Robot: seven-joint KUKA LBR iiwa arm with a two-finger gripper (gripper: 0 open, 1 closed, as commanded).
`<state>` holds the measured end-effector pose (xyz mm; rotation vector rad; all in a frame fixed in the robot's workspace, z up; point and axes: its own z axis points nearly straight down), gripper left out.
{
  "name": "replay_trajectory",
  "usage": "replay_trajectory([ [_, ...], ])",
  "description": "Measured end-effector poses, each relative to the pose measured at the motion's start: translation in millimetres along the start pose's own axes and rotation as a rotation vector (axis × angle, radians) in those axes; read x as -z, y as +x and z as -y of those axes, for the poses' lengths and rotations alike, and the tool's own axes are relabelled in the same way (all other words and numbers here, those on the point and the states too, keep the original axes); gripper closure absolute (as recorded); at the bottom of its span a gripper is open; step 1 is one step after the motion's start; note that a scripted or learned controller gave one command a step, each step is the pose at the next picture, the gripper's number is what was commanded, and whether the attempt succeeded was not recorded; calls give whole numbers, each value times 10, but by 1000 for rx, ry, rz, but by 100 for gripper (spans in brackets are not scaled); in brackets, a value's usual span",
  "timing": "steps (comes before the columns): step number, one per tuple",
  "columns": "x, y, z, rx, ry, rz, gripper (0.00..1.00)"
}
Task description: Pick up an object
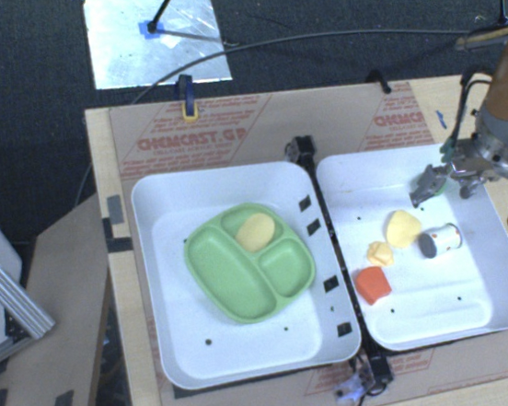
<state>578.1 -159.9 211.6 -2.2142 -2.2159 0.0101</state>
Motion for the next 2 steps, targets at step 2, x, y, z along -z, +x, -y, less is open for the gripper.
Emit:
replay_trajectory([
  [2,-335,15,-48,1,-11,2,0],
])
